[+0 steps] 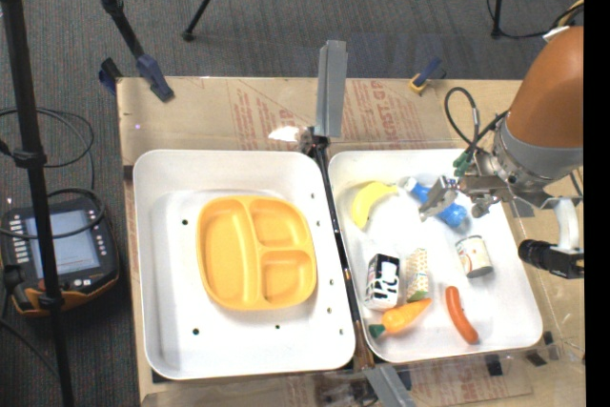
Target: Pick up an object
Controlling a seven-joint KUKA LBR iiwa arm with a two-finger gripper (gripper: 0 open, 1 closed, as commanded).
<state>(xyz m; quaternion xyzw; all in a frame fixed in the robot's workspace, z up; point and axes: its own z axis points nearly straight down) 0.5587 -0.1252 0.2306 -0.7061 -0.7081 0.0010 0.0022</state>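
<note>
Blue toy in the right bin lies directly beneath the gripper, touching or nearly touching its tip; whether the gripper is apart or clamped cannot be told. Relative to that toy, a banana lies to the left, a small can just below, and a carrot and a red sausage farther below.

Yellow divided plate in left bin, banana, carrot, sausage in right bin
</note>
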